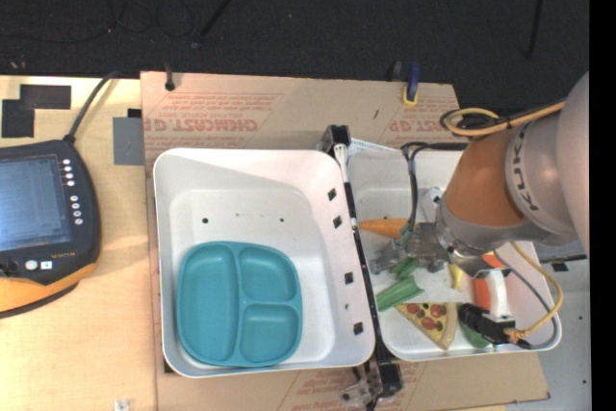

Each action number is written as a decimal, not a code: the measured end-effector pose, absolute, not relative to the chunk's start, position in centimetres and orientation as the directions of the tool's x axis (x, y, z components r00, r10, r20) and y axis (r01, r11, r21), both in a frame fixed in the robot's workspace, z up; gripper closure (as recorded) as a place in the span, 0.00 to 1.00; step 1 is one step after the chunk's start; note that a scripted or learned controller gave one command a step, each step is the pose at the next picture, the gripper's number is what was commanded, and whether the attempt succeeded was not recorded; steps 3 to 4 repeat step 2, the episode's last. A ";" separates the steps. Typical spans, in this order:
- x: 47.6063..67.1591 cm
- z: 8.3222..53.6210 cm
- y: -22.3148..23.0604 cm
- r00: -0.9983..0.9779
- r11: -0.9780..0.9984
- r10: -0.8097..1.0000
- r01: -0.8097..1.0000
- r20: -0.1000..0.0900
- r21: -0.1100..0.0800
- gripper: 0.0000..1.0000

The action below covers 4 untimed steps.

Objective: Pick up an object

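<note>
Far off to the left of my gripper (409,250), outside both bins, a handheld screen unit (38,212) lies on the bench. Nearer, but still well to the left of me, the left bin (241,159) holds a teal divided plate (239,303), lying flat in the bin's near half. I hang low over the right bin (385,199), at its left side, with my orange band (481,192) up and to the right. An orange carrot (383,228) lies just up and left of my gripper, pointing away from me toward the wall between the bins. A green piece (397,292) lies just below my gripper, tilted. A pizza slice (430,321) sits farther down, a little to my right, near the bin's front edge. I cannot tell whether my gripper stands wide or narrow, and I see nothing held in it.
</note>
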<state>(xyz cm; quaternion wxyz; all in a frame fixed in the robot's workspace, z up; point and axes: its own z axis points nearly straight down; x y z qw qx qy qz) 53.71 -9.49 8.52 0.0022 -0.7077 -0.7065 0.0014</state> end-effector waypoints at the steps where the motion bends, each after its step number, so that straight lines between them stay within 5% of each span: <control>1: 53.8 9.8 -9.6 0.005 -0.005 1.000 1.000 0.002 -0.005 1.00; 2: 53.7 9.7 -9.6 0.008 -0.008 1.000 1.000 0.002 -0.005 0.00; 4: 53.7 9.7 -9.6 0.008 -0.008 1.000 1.000 0.002 -0.005 0.00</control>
